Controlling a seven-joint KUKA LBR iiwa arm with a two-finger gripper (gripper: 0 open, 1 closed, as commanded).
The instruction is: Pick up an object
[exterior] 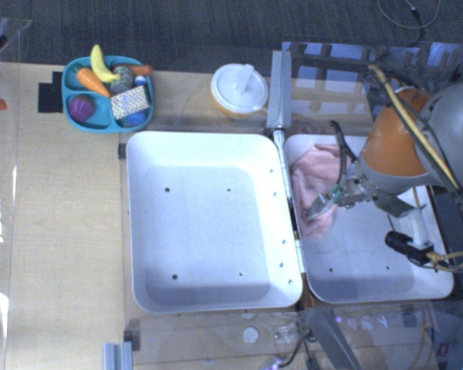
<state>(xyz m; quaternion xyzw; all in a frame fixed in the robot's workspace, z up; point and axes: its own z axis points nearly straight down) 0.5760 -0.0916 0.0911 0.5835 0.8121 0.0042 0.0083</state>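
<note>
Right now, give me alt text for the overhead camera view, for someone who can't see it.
The grey arm's gripper is down on a crumpled pink cloth in the right white bin. The left white bin sits alongside; behind it are a blue tray of toy food and a white lidded container.

Two bins sit side by side on the worktop (54, 206). A cloth (315, 177) lies in the right bin (370, 272); a tray (106, 92) and a bowl (239, 89) stand behind the left bin (208, 222).
</note>
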